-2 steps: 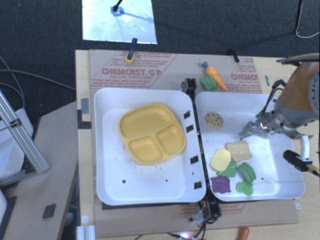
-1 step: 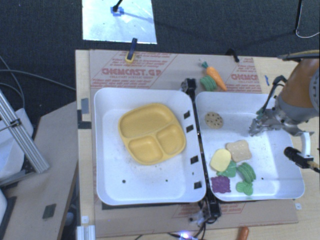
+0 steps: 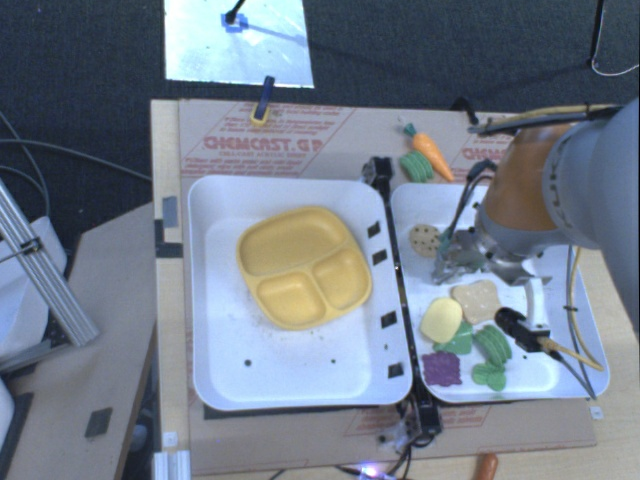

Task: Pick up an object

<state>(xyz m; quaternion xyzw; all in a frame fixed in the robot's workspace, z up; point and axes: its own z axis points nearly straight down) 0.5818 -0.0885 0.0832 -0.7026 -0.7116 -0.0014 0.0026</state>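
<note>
Looking down from above, the camera took in two white bins side by side on a bench. The left bin (image 3: 215, 298) held a yellow tray (image 3: 303, 266) with three compartments, lying a little tilted near the middle. Just beyond the bins, on the bare board, a toy carrot (image 3: 430, 149) lay beside a green piece (image 3: 415, 167).

The right bin (image 3: 580, 353) held the small toy foods. A round cookie (image 3: 424, 237) with dark spots sat near its left wall. Nearer the front lay a yellow lemon-like piece (image 3: 441, 320), a slice of toast (image 3: 476, 300) touching it on the right, a purple piece (image 3: 442, 369) at the front edge, and green pieces (image 3: 489, 350) beside that.

The grey arm (image 3: 590, 183) with its orange band reached in from the right. Its gripper (image 3: 455, 261) hung low over the right bin, between the cookie and the toast. Whether the tool was spread or pressed together could not be told, and nothing could be seen gripped in it.
</note>
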